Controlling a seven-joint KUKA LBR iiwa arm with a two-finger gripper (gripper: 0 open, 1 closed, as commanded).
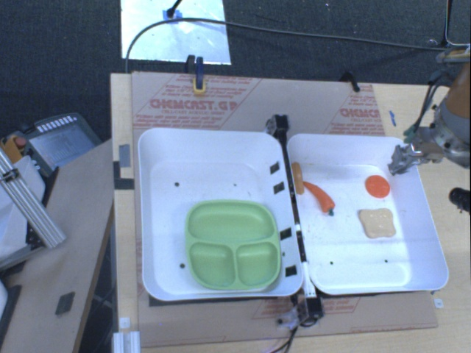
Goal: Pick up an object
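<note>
The right bin [412, 271] holds three small items. An orange carrot-shaped piece [319, 195] lies near the bin's left wall, with a tan stick-like piece [297, 177] beside it. A round orange-red disc [377, 186] sits toward the right, and a beige bread-like slab [377, 223] lies just below it. My gripper [401, 159] hangs at the bin's upper right rim, above and to the right of the disc, with nothing seen between its fingers. The arm comes in from the right edge.
The left bin [169, 160] holds a green divided plate [233, 244]. A black divider strip [287, 197] runs between the bins. Cardboard [243, 101] lies under both bins. A yellow clamp [199, 76] stands at the back. Cables cross the dark floor behind.
</note>
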